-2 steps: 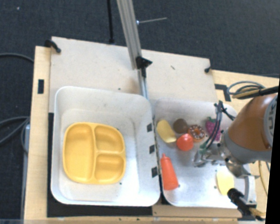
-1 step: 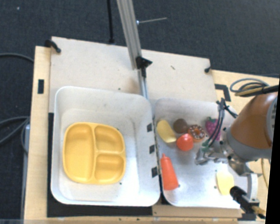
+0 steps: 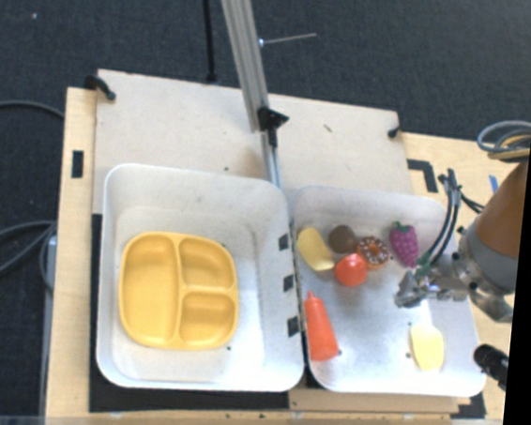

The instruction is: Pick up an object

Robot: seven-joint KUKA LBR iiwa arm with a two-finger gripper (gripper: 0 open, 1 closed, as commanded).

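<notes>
A: Since the table (image 3: 369, 123) carries everything, what sits on it?

B: Two white bins side by side. Take the orange ball (image 3: 351, 270) in the right bin (image 3: 361, 382) as the mark. The left bin (image 3: 202, 191) lies well to the ball's left, and it holds a yellow tray (image 3: 180, 291) with three compartments, lying flat.

A: And the arm?

B: The arm (image 3: 503, 227) comes in from the right of the ball, its orange band above a grey wrist. The gripper (image 3: 415, 290) hangs over the right bin's floor, to the right of the ball and a little lower in the view.

A: Are the jaws wide or narrow?

B: I cannot tell; that part is a dark blur. I see nothing held between them.

A: What could be picked up?

B: Several things, all in the right bin. An orange-red bottle (image 3: 320, 329) lies below and left of the ball, close to the bin's left wall. A pale yellow piece (image 3: 315, 249) lies just left of the ball. Another yellow piece (image 3: 427, 347) lies to the ball's lower right, below the gripper. A purple grape bunch (image 3: 404, 242) sits up and right of the ball. A brown lump (image 3: 342, 238) sits just above the ball, and a small speckled ring (image 3: 375, 250) is just beside the ball at its upper right.
</notes>
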